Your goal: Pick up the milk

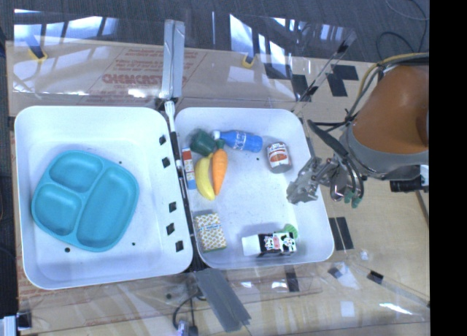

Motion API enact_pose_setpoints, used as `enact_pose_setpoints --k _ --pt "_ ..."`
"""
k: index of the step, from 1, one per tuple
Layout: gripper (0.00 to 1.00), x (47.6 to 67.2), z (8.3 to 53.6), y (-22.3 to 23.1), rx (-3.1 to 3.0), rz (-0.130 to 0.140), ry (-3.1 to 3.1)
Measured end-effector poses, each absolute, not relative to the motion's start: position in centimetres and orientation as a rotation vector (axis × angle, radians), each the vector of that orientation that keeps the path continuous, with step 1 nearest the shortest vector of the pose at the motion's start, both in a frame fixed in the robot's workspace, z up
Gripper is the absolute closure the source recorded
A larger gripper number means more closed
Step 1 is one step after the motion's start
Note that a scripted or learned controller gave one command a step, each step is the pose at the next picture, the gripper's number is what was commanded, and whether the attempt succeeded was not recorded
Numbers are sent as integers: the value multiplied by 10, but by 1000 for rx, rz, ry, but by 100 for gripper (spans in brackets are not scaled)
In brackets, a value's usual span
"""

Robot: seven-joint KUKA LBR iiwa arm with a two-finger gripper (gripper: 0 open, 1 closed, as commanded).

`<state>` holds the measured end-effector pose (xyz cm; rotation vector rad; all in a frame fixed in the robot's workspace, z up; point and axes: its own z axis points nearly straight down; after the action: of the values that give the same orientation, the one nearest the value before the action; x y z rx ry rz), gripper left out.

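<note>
Looking left to right: blue divided plate [85, 200] sits in the left bin [29, 130], far from the action.
Right bin [241, 114]: banana [203, 179], carrot [218, 170], blue bottle [239, 140], small can [278, 156], patterned box [210, 231].
Milk [270, 243]: small carton lying on its side near the front wall, white with black print and a green cap end.
Risk: wall just beside it could block one finger; smooth carton could slip or skid.
Jaws [303, 188]: hovering at the bin's right rim, well apart from the milk; I cannot tell whether spread or pressed together.
</note>
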<state>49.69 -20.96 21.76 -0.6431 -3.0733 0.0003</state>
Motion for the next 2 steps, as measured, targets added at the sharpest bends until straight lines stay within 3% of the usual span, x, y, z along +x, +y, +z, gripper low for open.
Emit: enact_pose_setpoints --k 1,2 --pt "100 478 198 -210 -241 0 -3131" --pt "100 479 208 -209 -235 2 -3134"
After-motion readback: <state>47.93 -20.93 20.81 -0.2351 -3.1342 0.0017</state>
